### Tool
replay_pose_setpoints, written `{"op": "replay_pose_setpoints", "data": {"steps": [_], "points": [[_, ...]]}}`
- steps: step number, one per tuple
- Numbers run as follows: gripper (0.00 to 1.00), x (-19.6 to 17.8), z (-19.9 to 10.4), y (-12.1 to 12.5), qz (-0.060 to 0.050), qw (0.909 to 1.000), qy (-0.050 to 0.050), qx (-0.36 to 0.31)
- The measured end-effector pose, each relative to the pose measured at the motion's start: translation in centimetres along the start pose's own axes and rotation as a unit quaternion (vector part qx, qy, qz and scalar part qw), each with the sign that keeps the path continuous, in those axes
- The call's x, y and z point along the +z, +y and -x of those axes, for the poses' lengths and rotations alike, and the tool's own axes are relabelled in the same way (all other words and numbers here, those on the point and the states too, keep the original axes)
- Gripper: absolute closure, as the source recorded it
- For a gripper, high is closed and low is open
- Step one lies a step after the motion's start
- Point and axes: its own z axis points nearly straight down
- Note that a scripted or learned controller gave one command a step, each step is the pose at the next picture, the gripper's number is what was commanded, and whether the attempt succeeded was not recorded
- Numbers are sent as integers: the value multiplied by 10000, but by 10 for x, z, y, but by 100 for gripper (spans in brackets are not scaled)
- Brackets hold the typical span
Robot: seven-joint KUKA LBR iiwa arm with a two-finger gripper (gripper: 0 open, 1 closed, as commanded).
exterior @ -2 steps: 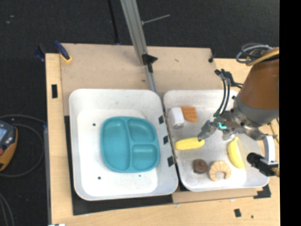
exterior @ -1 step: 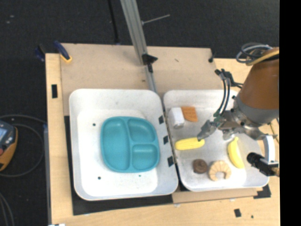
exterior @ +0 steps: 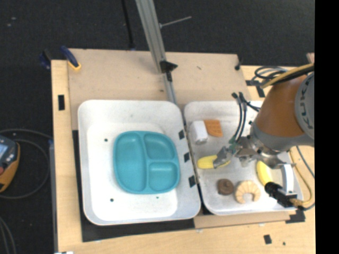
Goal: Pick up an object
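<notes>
The gripper [exterior: 221, 159] is low inside the right bin [exterior: 229, 209], its dark metal fingertips set down on the right end of a small yellow piece [exterior: 207, 162], a rounded, smooth-looking lump lying near the bin's left wall. The tips are bunched over that end, and I cannot tell whether they are closed on it or just resting against it. Behind the gripper rises the orange band [exterior: 280, 110] and the grey arm [exterior: 306, 102], with black cables looping off the wrist.

Around it in the same bin: a white blocky object [exterior: 199, 132] with an orange waffle-textured square [exterior: 213, 128] touching its right side, both toward the far wall; a banana [exterior: 263, 172] with a dark tip just right of the gripper; a dark brown round lump [exterior: 225, 187]; and beside that a pale, curled croissant-like shape [exterior: 248, 191] near the front wall.

The left bin [exterior: 95, 136] holds a teal plastic plate [exterior: 146, 161], divided into three compartments, glossy and rounded at the corners.

Both bins sit on a tan wooden bench [exterior: 114, 73], with an aluminium post [exterior: 152, 28] slanting up from its middle and dark carpeted floor [exterior: 47, 15] around it.
</notes>
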Motion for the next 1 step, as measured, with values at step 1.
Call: {"op": "replay_pose_setpoints", "data": {"steps": [1], "points": [[0, 61, 7, -3, 13, 10000, -2, 7]]}}
